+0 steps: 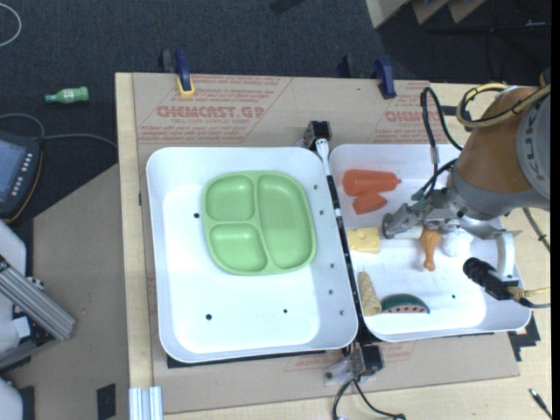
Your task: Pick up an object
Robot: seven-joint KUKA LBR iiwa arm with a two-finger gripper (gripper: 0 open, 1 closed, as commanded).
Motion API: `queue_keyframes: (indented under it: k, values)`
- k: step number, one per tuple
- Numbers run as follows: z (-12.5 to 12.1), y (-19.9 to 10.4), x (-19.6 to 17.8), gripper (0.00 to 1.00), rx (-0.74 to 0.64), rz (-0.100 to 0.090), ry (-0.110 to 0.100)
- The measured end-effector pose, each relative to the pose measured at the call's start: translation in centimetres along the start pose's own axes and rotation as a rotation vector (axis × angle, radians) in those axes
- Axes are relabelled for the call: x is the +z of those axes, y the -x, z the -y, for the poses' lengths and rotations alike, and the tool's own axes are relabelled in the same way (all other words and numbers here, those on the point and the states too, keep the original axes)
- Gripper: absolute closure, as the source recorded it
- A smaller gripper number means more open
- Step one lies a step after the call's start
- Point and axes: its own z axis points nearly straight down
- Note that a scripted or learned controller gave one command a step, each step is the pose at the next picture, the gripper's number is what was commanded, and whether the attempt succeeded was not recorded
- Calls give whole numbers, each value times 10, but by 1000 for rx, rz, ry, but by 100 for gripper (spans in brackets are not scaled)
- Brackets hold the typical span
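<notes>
Watermelon slice [407,304] lies low in the right bin [490,318]; pincer [401,224] state unclear, above cheese [365,240]

Off the bench on dark carpet — small green bottle [67,95] at far left, black handheld controller [16,179] below it; blue clamps [183,66] on the bench's far edge.

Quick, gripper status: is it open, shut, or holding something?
Gripper: cannot be told; it hangs over the right bin, beside the cheese wedge and chicken drumstick.
</notes>
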Motion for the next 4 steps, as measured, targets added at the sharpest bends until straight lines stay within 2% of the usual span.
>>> queue_keyframes:
  k: [1,2,3,4]
  values:
    - [-1,0,-10,100,0,1,4]
    - [-7,6,-72,100,-2,-10,-20]
    - [-10,7,-123,100,-3,-10,-18]
    - [4,-47,-133,100,-8,-16,-28]
